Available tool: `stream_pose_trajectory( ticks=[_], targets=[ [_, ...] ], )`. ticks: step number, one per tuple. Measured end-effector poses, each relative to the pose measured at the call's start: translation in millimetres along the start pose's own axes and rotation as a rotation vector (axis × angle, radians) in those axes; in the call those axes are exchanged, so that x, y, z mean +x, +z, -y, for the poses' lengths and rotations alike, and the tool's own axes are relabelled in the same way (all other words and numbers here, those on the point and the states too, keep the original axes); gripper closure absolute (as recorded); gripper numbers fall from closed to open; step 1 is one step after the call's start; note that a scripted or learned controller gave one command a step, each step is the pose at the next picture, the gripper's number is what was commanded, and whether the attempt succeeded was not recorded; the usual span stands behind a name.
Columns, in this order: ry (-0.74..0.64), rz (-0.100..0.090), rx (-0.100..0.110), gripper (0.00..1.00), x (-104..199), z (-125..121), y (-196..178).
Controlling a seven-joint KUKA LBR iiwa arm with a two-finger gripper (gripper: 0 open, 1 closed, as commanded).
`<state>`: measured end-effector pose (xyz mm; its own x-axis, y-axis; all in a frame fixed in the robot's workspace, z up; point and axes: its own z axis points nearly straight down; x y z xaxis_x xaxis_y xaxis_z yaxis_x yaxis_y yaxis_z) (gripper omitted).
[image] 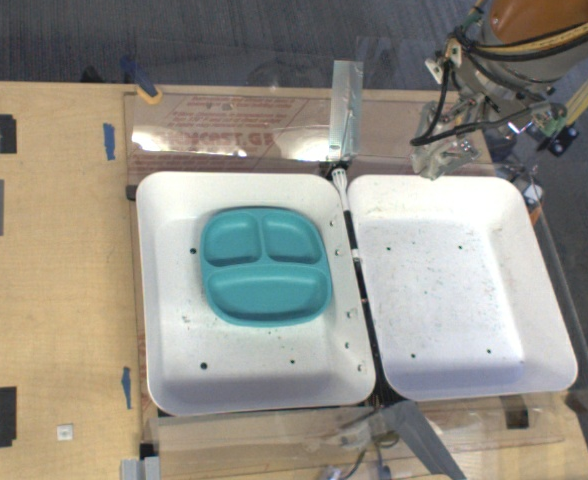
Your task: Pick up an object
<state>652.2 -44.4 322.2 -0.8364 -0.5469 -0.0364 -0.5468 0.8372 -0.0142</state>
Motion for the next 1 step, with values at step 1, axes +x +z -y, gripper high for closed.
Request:
stream_pose_trajectory(
  ticks=[1],
  targets=[
    [0.044, -0.025, -0.012, 1.0, -42.8, -52.9, 1.1]
  ],
)
